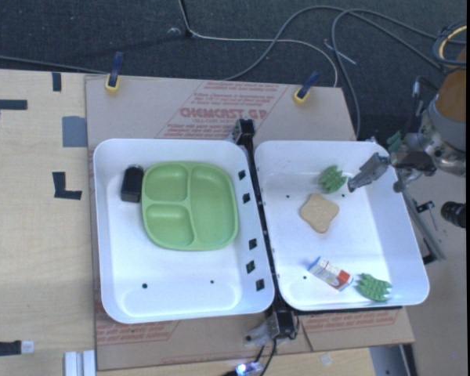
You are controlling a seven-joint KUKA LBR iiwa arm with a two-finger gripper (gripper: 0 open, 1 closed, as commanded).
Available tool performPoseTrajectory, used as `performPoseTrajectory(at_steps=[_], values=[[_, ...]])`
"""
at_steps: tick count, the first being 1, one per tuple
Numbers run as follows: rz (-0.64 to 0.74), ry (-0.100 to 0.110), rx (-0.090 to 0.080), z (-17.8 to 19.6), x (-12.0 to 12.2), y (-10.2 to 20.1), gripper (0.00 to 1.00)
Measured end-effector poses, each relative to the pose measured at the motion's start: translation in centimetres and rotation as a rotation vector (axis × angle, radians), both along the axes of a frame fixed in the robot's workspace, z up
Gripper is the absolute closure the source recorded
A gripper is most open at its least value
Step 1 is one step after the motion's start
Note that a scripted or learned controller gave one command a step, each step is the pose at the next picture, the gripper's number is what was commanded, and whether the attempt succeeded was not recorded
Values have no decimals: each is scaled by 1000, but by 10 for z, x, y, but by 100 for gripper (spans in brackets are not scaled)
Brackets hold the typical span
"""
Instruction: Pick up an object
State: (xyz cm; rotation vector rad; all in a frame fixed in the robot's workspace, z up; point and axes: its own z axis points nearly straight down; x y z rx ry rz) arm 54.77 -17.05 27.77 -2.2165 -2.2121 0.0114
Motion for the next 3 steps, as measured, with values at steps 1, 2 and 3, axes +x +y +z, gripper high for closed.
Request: performPoseTrajectory(at_steps=[1,2,3], values=[[3,-11,-2,6,2,0,0],[3,-7,-2,-46,-3,10,0],[3,-6,-1,-101,-13,16,0]])
